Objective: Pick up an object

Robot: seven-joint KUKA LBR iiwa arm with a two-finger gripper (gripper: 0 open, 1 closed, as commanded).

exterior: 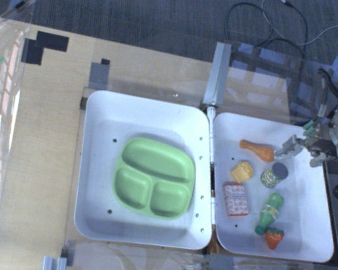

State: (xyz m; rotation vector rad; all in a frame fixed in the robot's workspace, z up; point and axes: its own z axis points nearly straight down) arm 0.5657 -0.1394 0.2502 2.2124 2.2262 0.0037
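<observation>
Hovering over the far right part of the right bin [329, 207], the gripper [303, 151] has its two fingers spread apart, and nothing is between them. All the objects to pick lie in this bin: an orange drumstick-shaped toy [257, 150] near the far wall, a small can [273, 175] just beside the gripper, a yellow lumpy toy [242, 171], a red snack packet [235, 199], a green bottle [270, 211] and a toy strawberry [274, 237] touching the bottle's lower end. The left bin [96, 151] holds a green divided tray [154, 178].

I judge several risks. The can and the drumstick toy are close together under the fingers, so one finger may land on top of an object instead of beside it, and push it away. The can looks round, and it may roll or slip out when the fingers close. The flat packet would be hard to grasp, because the fingers could scrape the bin floor. The gripper is also near the bin's far wall, which a finger may strike.
</observation>
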